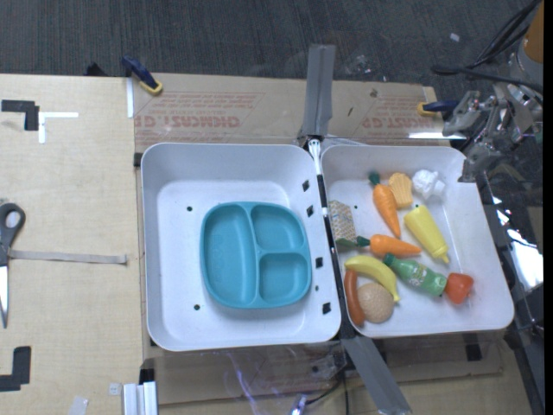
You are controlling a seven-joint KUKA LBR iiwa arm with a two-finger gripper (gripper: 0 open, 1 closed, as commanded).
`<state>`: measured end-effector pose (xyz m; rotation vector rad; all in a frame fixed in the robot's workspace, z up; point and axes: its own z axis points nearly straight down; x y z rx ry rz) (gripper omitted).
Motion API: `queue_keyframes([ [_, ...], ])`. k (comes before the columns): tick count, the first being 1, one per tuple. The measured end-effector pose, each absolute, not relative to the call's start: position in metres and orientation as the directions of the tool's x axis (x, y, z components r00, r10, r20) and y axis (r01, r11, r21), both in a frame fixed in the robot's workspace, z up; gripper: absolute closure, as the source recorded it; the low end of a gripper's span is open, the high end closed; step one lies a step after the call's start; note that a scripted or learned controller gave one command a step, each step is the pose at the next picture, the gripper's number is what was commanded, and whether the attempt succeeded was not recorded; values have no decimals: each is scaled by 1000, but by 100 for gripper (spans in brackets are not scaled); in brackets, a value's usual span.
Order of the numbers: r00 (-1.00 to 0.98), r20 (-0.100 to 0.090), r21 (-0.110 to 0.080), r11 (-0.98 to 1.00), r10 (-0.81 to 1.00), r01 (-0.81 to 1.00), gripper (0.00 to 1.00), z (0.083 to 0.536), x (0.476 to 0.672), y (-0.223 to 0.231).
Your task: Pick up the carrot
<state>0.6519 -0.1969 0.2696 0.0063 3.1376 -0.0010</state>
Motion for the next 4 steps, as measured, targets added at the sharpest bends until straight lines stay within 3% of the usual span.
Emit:
queue_keyframes([
  [1,-971,-4,0,971,238,238,0,93,659,-125],
  [2,-935,-4,0,935,355,355,0,94,618,-99],
  [3,-936,-10,1,936,352,352,100,105,620,-99],
  [4,-647,-4,2,647,763,763,100,193,606,-39],
])
